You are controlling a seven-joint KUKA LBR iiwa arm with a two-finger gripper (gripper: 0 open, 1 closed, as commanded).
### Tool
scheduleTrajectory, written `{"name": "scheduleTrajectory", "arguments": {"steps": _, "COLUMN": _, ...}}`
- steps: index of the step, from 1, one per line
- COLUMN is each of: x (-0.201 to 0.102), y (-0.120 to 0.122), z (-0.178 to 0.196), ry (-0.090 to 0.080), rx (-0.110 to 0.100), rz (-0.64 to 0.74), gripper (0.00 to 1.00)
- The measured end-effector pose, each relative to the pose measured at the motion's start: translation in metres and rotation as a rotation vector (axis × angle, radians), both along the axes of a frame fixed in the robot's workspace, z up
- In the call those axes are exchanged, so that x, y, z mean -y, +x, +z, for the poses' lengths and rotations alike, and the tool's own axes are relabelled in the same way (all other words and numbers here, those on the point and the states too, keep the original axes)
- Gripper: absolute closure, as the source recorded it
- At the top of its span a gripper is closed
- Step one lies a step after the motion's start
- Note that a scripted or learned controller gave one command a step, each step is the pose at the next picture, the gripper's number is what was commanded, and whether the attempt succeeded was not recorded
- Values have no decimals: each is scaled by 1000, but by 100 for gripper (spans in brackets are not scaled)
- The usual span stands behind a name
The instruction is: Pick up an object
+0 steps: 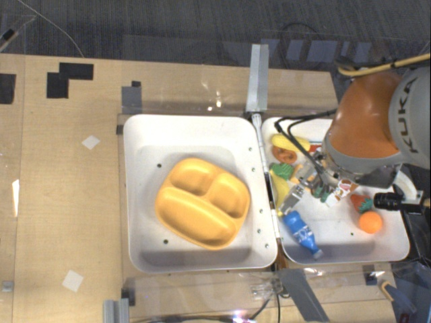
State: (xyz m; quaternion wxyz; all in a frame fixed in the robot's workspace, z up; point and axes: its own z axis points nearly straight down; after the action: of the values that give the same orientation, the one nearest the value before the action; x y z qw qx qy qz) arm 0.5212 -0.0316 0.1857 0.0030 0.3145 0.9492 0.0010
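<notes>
**Arm low over the right bin, among small items**

Camera view from above, at a slant. On the wooden worktop (60, 200), two shallow white bins side by side. In the left bin (141, 140), a yellow divided tray (202, 202), lying near the middle, slightly turned. In the right bin (397, 244), a scatter of small things: a blue bottle (300, 233) lying tilted near the front left; an orange ball (370, 223) toward the right; a yellow banana-like piece (291, 142) at the back left; just below it an orange-brown ring-shaped piece (285, 155) and a green piece (283, 170).

Grey arm with orange band (363, 116) reaching in from the right, wrist over the right bin. Gripper (315, 184) down near the bin's centre-left, just above the blue bottle and right of the green piece, well left of the orange ball. State of the jaws: cannot tell, too cluttered and small. Nothing clearly pinched.
</notes>
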Motion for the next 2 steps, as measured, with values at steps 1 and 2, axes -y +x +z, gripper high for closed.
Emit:
{"name": "scheduleTrajectory", "arguments": {"steps": 1, "x": 0, "y": 0, "z": 0, "ry": 0, "rx": 0, "rz": 0, "gripper": 0}}
{"name": "scheduleTrajectory", "arguments": {"steps": 2, "x": 0, "y": 0, "z": 0, "ry": 0, "rx": 0, "rz": 0, "gripper": 0}}
